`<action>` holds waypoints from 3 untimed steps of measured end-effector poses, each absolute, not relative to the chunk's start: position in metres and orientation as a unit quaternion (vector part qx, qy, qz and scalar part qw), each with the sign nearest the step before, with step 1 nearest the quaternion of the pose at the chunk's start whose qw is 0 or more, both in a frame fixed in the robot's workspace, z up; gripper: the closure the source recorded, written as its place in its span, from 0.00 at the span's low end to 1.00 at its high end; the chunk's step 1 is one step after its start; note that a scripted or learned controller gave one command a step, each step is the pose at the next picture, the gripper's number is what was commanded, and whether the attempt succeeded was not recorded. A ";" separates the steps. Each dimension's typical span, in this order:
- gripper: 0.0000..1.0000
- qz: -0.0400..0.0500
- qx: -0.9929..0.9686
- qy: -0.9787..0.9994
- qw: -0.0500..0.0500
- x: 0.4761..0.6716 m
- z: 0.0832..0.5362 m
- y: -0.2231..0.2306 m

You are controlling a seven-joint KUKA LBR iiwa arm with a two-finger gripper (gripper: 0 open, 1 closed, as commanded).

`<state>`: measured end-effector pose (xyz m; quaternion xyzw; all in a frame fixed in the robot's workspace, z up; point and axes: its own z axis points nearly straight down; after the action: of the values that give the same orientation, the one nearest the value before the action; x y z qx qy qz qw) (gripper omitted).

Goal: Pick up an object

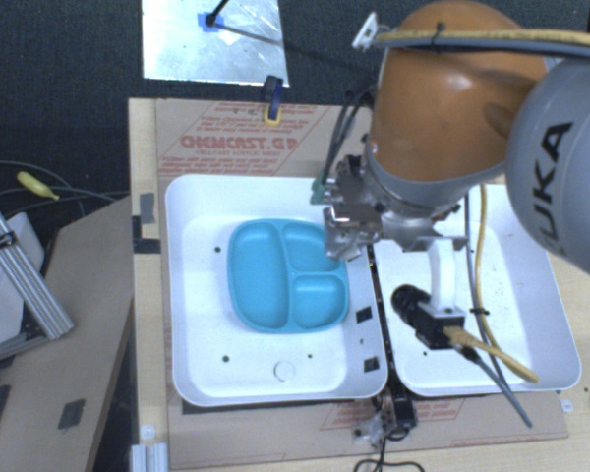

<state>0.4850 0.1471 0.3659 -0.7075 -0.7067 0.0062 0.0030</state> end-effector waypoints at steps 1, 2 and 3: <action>1.00 -0.002 -0.706 -0.709 -0.001 0.487 0.384 0.148; 1.00 -0.007 -0.706 -0.708 -0.003 0.487 0.509 0.138; 1.00 -0.003 -0.704 -0.710 -0.001 0.487 0.515 0.139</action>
<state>0.4870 0.1394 0.5146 -0.7038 -0.7103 -0.0028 -0.0009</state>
